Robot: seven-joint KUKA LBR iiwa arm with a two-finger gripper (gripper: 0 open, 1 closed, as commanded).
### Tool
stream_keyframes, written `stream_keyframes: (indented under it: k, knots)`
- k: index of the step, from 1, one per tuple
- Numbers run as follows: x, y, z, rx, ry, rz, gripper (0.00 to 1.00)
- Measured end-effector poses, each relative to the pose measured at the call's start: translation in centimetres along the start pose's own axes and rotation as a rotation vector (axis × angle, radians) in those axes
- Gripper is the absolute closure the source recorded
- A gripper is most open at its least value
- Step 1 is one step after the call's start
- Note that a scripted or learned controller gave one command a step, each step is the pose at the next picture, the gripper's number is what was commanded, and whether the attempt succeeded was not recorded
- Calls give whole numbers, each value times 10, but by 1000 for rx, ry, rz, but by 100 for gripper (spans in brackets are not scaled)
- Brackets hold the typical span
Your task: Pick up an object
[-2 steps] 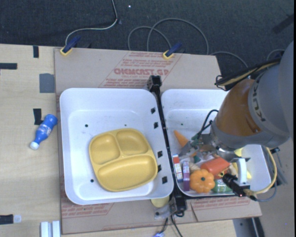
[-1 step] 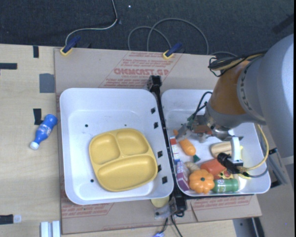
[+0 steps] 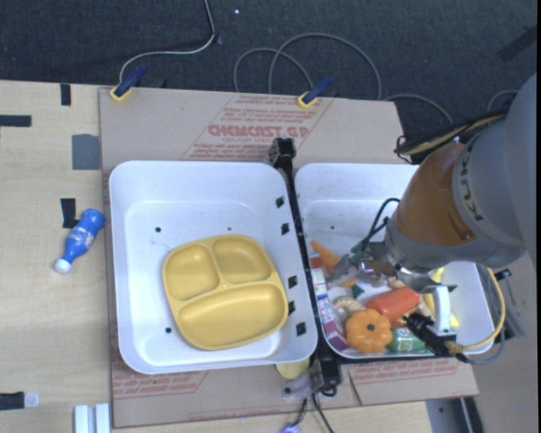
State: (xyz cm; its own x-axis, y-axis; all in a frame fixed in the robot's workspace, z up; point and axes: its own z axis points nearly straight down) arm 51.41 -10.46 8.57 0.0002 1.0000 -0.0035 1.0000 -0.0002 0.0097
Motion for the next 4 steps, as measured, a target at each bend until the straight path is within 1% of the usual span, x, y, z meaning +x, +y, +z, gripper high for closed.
stream_keyframes:
  k: [1,2,3,4]
  knots:
    - [-20,28,1,14,10,-4,0]
    - [7,63,2,9,-1,-3,0]
    - [5,20,0,0,0,-1,0]
    - [7,106,2,6,1,-4,0]
